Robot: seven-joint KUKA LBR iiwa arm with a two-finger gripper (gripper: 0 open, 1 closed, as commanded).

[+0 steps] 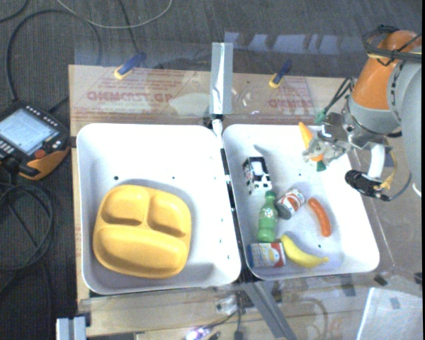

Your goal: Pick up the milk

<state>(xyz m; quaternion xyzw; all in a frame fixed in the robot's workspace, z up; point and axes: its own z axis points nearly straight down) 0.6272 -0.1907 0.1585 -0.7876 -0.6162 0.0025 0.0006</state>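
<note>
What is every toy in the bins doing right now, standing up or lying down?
milk carton: lying flat, right bin, untouched
green bottle: lying down
can: tipped on its side
banana: lying flat
sausage: lying flat
yellow tray: resting in left bin
end effector: above right bin's far edge

Arm bent at right — end effector lowered.

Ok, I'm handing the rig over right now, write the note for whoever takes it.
Tool: over the right bin's upper right part, with carrot-like orange and green at its tip; grip unclear.
Milk: black-and-white carton lying in the right bin's upper left, apart from the tool.
Below it: green bottle, can, banana, sausage.
Done: nothing, milk not picked.
Left: move to the milk, grasp, lift.
</note>
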